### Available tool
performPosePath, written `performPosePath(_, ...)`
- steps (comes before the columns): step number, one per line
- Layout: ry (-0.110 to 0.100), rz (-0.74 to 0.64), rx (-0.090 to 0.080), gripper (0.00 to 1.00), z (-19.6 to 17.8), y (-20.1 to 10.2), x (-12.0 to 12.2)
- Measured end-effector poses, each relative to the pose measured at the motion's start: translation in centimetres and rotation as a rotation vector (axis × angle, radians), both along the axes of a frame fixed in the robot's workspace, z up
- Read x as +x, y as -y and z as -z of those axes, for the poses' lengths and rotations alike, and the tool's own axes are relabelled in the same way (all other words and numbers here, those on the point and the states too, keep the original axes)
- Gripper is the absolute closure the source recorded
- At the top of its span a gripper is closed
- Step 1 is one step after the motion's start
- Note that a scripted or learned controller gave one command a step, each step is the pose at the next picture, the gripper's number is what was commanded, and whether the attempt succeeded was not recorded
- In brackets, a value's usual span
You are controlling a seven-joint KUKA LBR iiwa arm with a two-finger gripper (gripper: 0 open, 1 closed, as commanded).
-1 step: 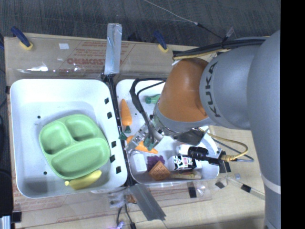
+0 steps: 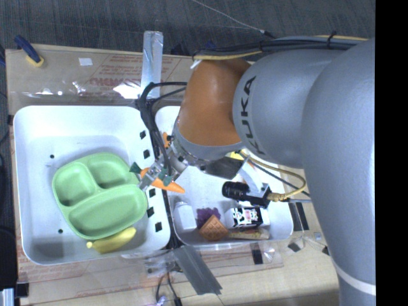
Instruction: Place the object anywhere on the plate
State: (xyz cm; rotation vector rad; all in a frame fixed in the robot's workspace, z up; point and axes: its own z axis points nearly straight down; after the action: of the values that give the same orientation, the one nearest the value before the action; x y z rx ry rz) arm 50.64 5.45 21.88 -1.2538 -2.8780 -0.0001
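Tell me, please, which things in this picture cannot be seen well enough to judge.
- Right bin, camera view: the arm covers most of it.
- Gripper: small and cluttered, so its state and whether it holds the orange object cannot be told.
- Yellow object: partly under the green plate.
- Small items in the right bin: too small to identify.

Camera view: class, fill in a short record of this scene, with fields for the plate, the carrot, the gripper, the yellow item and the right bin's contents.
plate: green divided plate, lying in the left bin
carrot: orange toy carrot at the plate's right edge, over the divide between the bins, at the gripper
gripper: over the divide between the bins; grip on the carrot cannot be told
yellow item: banana-like piece tucked under the plate's near edge
right bin: white bottle, purple piece, black-and-white carton
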Motion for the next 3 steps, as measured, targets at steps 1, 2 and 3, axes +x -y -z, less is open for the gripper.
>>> performPosePath(1,-0.001,0.002,-0.001,0.00,0.03,0.16,0.00)
performPosePath(2,-0.001,-0.006,-0.002,1.00,-0.96,0.06,0.07)
performPosePath(3,-0.002,-0.007,-0.002,0.00,-0.93,0.03,0.06)
